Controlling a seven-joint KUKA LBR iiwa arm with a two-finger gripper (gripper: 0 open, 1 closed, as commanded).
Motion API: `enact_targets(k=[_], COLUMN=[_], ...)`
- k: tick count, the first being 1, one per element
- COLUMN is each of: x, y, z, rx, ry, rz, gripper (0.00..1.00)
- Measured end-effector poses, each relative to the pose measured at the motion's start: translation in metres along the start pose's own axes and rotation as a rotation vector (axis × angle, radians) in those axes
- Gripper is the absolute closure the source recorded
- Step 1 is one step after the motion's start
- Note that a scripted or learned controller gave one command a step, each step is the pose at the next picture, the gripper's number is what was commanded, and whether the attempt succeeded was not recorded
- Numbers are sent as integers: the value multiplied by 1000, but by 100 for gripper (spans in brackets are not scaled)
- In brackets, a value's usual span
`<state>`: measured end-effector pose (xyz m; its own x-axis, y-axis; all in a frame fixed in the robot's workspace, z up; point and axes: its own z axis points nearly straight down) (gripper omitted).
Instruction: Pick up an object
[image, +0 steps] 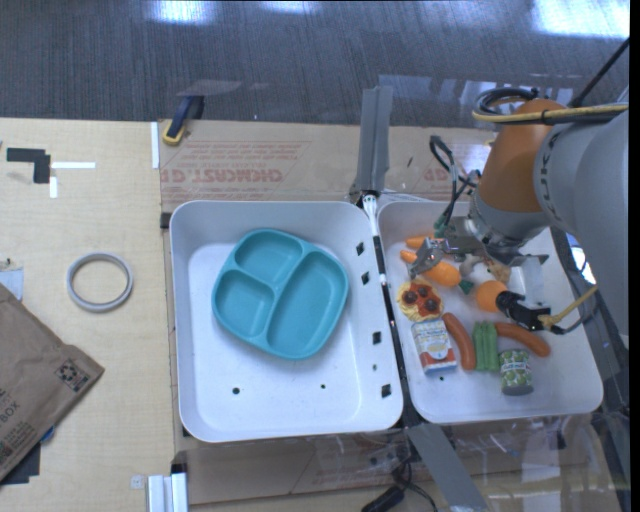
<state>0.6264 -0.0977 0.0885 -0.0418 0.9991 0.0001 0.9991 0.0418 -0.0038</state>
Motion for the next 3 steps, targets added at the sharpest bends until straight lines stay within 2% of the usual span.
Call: enact_targets(k=[1,2,3], x=[0,-1,16], y=[0,-1,-25], z=[0,-5,-145], rx=[0,6,2], ry=[0,1,-2], rz=[0,2,179], gripper=[0,100,100])
